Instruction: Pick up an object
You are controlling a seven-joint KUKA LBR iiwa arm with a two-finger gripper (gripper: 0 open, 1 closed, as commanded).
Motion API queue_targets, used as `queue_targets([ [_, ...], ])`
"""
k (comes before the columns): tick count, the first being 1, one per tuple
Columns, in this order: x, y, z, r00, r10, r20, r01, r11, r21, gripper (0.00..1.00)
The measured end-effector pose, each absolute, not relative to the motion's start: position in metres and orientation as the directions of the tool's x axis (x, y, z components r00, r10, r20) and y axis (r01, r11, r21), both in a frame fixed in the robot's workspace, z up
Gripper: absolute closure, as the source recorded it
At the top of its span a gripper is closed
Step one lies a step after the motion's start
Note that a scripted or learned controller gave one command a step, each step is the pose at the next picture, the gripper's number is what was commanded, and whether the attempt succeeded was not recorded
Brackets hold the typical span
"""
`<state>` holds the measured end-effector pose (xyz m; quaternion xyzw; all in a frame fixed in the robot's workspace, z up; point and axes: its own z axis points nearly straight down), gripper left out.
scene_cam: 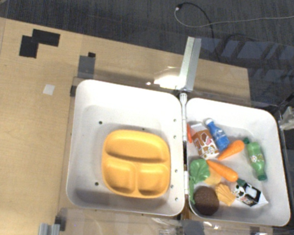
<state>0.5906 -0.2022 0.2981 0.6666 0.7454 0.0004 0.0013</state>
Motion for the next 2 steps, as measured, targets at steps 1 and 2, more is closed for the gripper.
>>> queue_targets([
  [1, 0.629, -0.194, 0.436, 0.238, 0.971, -0.001, 0.971, -0.238, 0.005, 1.0],
  [2, 0.631, -0.192, 0.446, 0.229, 0.973, -0.004, 0.973, -0.229, 0.009, 1.0],
])
